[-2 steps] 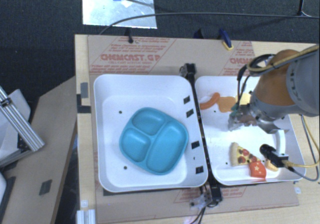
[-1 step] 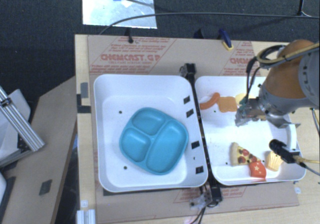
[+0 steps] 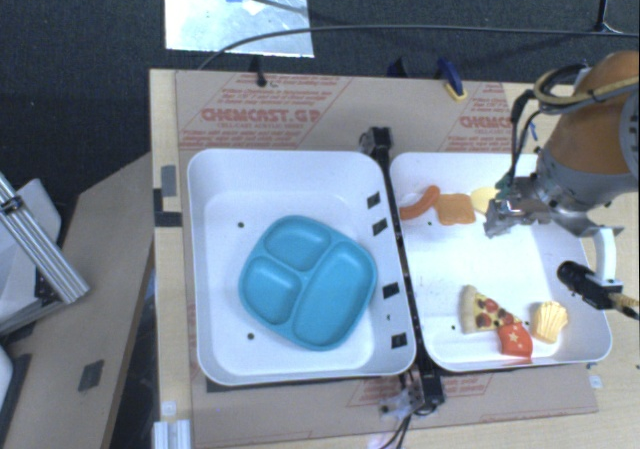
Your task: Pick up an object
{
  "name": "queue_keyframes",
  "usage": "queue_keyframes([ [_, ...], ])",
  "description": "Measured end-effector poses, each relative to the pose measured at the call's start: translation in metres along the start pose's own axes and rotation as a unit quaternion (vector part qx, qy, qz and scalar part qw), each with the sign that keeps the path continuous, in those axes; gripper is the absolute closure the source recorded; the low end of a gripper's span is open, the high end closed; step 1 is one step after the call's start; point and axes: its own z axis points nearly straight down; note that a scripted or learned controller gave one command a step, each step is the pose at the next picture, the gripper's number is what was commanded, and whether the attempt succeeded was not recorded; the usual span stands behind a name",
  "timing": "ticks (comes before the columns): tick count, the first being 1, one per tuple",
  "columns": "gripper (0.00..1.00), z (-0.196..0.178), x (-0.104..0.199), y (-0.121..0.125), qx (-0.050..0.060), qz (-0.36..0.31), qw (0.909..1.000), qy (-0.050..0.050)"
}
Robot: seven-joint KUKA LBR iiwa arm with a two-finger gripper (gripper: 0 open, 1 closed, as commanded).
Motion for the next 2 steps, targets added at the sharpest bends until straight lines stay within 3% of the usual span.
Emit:
queue_keyframes([
  [1,1.00,-0.054,0.000,0.002,-0.001,-0.001,1.0000,0.000],
  [2,1.00,-0.063,0.053,0.009,0.001,-0.003,1.0000,0.002],
])
